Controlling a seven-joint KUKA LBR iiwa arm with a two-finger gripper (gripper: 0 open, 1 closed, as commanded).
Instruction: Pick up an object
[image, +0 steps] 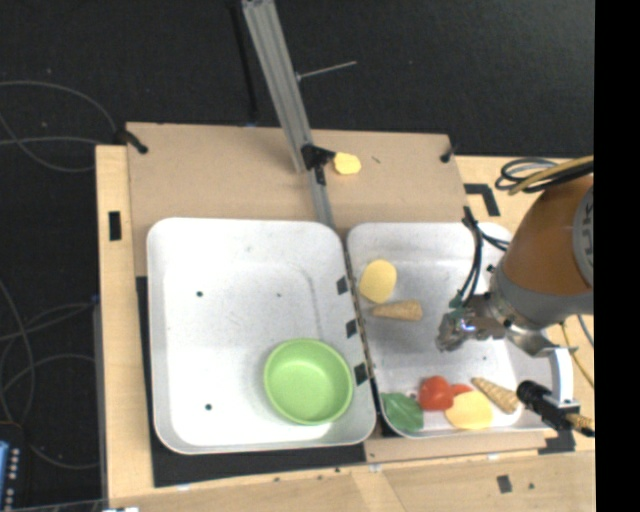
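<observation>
**Gripper low in the right bin**

The gripper (452, 330) hangs above the right bin (420, 245) floor; its state cannot be told. Left of it lies a tan cone (398, 311), seemingly light and rigid, best pinched across its middle.

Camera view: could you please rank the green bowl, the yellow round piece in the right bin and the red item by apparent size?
1. green bowl
2. yellow round piece
3. red item, partly hidden by neighbours, so unsure.
</observation>
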